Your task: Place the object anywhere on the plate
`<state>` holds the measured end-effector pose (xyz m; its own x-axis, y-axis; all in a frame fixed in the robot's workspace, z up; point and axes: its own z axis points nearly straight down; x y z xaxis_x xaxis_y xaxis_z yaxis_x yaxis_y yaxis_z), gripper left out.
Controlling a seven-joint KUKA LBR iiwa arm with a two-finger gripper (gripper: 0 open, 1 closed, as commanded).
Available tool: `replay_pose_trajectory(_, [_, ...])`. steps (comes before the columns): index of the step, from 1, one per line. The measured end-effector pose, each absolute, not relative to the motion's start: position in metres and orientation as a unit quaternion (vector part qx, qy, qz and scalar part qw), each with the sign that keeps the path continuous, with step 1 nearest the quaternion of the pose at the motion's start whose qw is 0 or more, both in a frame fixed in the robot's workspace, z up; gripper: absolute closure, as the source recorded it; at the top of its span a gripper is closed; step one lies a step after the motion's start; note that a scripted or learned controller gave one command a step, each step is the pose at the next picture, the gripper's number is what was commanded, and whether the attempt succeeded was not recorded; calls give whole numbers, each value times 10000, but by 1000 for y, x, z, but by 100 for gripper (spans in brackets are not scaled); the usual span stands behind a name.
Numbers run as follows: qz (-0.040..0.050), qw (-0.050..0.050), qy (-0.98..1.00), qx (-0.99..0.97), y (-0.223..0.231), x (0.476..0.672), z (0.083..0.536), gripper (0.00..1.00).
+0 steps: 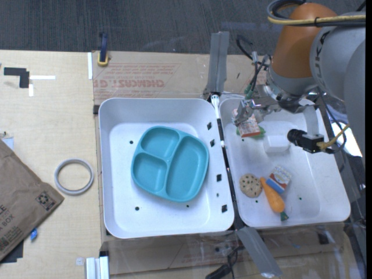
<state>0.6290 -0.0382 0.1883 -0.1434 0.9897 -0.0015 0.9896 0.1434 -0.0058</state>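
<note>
My pincer [251, 116] upper right of frame, over small packet [251, 128]; can't tell whether it grips. Step: pickup. Next: lift, carry left to teal plate [170, 163].

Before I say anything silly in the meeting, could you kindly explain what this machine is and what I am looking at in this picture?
You are looking down at a slant from one fixed camera above a bench. The big grey and orange shape at the upper right is a robot arm; it reaches in from that side. Its gripper, a two-finger hand, hangs over the far end of the right bin, right at a small packet; I cannot tell whether it holds it. The right bin also holds a white block, a cookie, a toy carrot and a small wrapped item. The left bin holds a blue divided plate, where an object is meant to go. Nothing lies on the plate yet. Beside the bins lie a tape ring and a cardboard box.
</note>
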Motion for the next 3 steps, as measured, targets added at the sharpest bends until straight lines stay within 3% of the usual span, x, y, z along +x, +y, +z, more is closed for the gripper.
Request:
replay_pose_trajectory(1, [28, 18, -7486, -6631, 49, 605, 188, 100])
replay_pose_trajectory(2, [27, 11, -7910, -6118, 90, 612, 188, 100])
replay_pose_trajectory(3, [26, 11, -7910, -6118, 90, 612, 188, 0])
